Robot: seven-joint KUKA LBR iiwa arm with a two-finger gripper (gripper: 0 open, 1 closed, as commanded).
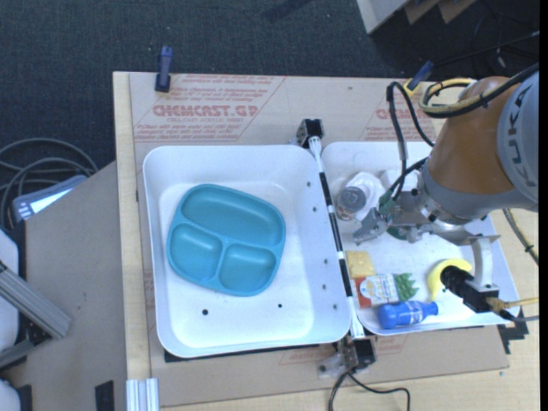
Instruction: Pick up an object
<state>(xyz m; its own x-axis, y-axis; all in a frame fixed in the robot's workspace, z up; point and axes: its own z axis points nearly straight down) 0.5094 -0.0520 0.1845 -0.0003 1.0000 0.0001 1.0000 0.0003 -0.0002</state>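
My gripper [383, 223] hangs low over the middle of the right bin [505, 259], at the end of the grey arm with the orange band. Just to its upper left lies a clear and white bottle-like thing [352, 197]. Below it is a yellow block [360, 264]. Nearer the front edge lie a red and white packet with a green part [387, 288] and a blue bottle [408, 313]. A yellow thing [445, 271] shows to the right, partly hidden by the wrist. I see nothing held between the fingers.
The left bin [171, 315] holds a blue divided plate [226, 239]. A black clamp [309, 130] sits at the far end of the rim where the two bins meet. Cables loop above the arm at the right.
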